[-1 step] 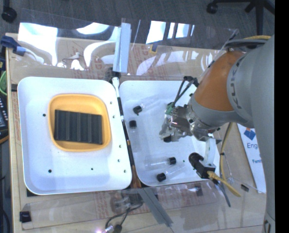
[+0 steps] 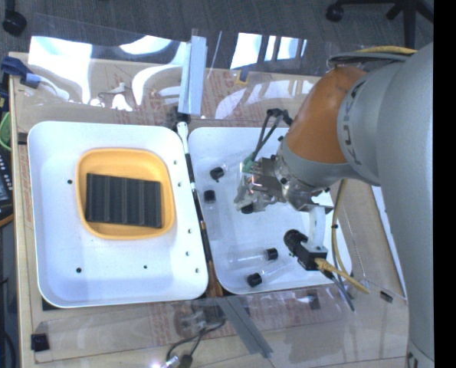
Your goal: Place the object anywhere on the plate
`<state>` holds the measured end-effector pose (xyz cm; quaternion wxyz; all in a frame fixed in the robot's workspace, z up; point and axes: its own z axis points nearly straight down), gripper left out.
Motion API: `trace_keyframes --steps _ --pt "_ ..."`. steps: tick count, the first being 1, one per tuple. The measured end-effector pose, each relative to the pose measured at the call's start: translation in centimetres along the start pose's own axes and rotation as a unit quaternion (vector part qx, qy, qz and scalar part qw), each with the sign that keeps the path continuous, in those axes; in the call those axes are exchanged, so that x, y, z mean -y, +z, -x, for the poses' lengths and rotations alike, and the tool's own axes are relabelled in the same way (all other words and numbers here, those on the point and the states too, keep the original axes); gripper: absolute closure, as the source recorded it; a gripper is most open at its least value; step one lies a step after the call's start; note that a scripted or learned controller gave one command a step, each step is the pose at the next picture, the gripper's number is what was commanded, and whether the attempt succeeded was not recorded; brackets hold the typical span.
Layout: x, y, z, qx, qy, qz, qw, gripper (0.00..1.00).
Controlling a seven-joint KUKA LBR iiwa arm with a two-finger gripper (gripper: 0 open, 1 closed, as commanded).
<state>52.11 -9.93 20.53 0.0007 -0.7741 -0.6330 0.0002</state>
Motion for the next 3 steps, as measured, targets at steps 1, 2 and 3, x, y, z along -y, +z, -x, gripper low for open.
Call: trace_keyframes --steps 1,2,3 --pt "-2.6 1.5 -8.0 0.000 -0.039 -0.002 0.9993 1.00" --pt "-4.4 1.4 -12.1 0.000 -0.144 0.000 0.9896 1.00" --pt "-4.4 1.4 -12.1 0.000 -0.144 0.000 0.9896 0.00"
